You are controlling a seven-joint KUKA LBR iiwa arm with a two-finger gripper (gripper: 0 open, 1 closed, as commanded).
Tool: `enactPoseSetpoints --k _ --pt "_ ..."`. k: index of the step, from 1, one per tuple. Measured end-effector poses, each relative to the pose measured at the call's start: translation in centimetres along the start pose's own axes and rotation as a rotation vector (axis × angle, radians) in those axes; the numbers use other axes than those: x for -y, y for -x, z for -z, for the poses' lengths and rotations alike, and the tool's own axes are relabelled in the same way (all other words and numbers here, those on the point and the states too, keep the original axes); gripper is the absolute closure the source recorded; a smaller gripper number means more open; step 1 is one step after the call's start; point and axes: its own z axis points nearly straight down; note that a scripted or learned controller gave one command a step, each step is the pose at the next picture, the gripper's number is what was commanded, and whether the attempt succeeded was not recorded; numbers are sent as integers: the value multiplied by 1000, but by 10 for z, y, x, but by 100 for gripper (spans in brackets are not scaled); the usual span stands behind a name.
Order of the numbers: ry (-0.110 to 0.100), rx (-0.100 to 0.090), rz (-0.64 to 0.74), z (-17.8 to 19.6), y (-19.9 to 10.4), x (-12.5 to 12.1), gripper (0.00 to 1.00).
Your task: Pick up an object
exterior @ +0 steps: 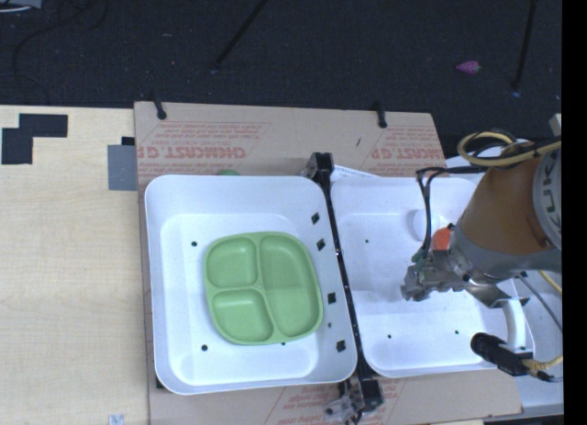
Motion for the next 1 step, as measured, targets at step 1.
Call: enactPoseSetpoints --k 1 --pt "-2 0 -1 44 8 -1 100"
